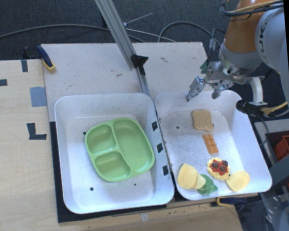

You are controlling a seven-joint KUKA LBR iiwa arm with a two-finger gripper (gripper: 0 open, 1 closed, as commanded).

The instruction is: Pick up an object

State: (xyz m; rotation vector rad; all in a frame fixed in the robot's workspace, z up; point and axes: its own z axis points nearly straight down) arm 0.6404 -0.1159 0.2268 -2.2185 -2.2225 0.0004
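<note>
You are looking at an evenly lit, fairly bright scene under soft overhead light. The two white bins (108, 103) wash out slightly, without hard glare. Shadows are faint; the green divided plate (120, 150) casts a soft one. Detail is mildly soft and grainy throughout.

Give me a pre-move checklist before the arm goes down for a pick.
1. Gripper open: ok, fingers spread.
2. Nothing between the fingers: ok.
3. Gripper above the right bin: ok, over its far edge.
4. Toast slice unobstructed: ok, it lies apart from the orange wafer.
5. Near-end pile separable: not ok, yellow pieces touch the green piece.
6. Gripper height over the bin: cannot tell.
</note>
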